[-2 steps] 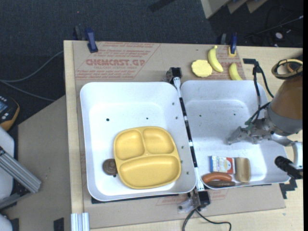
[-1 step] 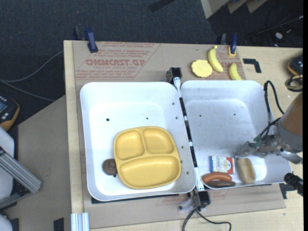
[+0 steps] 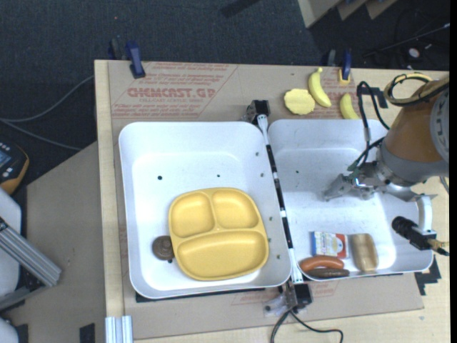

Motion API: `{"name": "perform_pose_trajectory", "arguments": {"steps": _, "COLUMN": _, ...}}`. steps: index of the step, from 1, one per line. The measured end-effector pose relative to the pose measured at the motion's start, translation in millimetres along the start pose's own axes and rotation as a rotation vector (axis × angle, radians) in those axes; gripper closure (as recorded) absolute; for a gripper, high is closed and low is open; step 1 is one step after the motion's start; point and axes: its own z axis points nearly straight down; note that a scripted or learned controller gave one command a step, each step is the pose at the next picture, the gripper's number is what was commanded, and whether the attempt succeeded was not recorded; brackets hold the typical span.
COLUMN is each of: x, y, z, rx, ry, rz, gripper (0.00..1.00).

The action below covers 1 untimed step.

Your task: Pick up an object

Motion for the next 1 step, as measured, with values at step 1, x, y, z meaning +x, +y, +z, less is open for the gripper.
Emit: {"name": "perform_pose_trajectory", "arguments": {"steps": 1, "x": -8.7, "y": -79.2, "z": -8.1, "rx": 0.012, "ry": 0.002, "rz": 0.012, "gripper": 0.00}}
